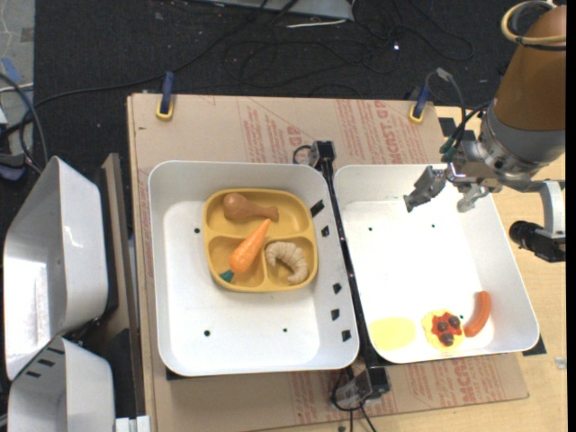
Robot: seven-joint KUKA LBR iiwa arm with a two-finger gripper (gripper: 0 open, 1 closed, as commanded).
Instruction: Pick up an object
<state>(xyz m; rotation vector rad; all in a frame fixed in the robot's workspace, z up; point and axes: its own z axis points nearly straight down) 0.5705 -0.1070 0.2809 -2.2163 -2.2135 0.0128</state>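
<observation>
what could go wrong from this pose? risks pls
1. The gripper hangs over the top edge of the right bin, far from the sausage, the pizza slice and the yellow disc at the bottom; a straight descent would likely grab nothing.
2. Those three items lie flat and close to the bin's bottom wall, so a grasp there may slip or clip the rim.
</observation>
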